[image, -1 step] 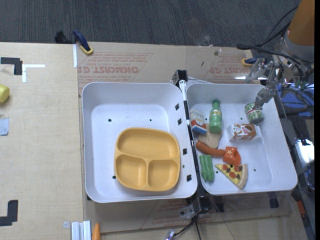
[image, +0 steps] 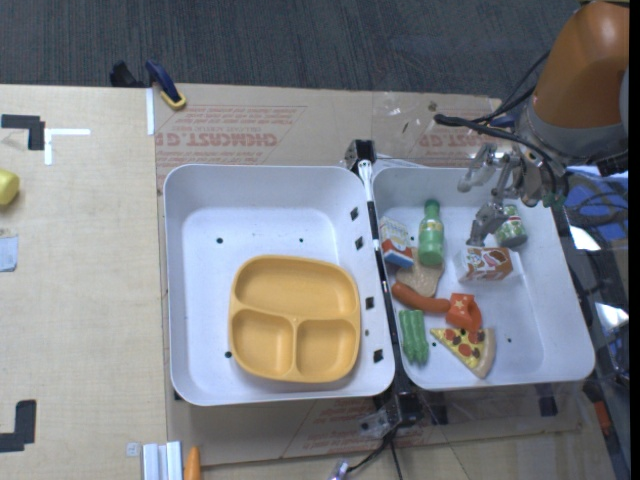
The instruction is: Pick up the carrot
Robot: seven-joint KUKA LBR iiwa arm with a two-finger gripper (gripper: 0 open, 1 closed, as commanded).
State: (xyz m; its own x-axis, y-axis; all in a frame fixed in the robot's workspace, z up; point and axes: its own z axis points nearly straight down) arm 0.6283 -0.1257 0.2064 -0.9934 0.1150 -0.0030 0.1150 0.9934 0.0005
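Note:
The carrot (image: pixel 419 297) is a slim orange piece lying at a slant in the right bin (image: pixel 560 360), left of centre, between a slice of bread and a red-orange pepper piece (image: pixel 463 311). My gripper (image: pixel 485 225) hangs over the upper right part of that bin. It is up and to the right of the carrot and well apart from it. Its tip is just above a small red and white carton (image: pixel 487 264) and beside a green can (image: pixel 512 232). Nothing shows held in it.
The right bin also holds a green bottle (image: pixel 431 234), a small snack packet (image: pixel 396 242), a green vegetable (image: pixel 412 336) and a pizza slice (image: pixel 466 346). A yellow divided plate (image: pixel 295 318) lies in the left bin (image: pixel 200 218). A yellow object (image: pixel 6 187) sits at the bench's far left.

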